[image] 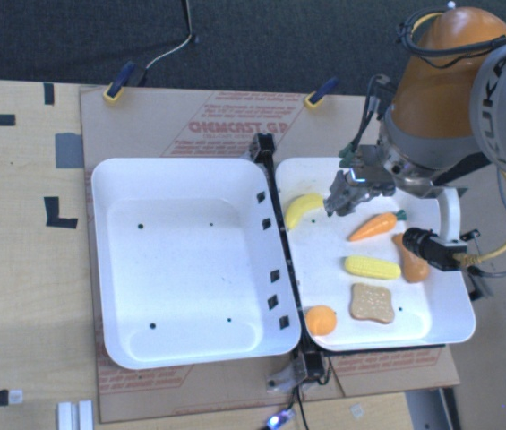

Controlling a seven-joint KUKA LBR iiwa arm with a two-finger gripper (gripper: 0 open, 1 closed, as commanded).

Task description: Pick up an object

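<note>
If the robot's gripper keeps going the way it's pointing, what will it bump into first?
Probably the banana. The gripper points down and toward the picture's left, and the banana lies just beyond its tip. Height is hard to judge, so it might touch the right bin floor beside it instead.

A dark grey carpeted floor (73, 21) fills the frame's top. Below lies a pale wooden bench top (20, 267) with black tape marks (55, 211) at left, under a brown cardboard sheet (226, 125), seemingly clamped by two blue-yellow clips (120, 81).

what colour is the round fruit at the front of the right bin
Orange, seen in the camera view.
</note>
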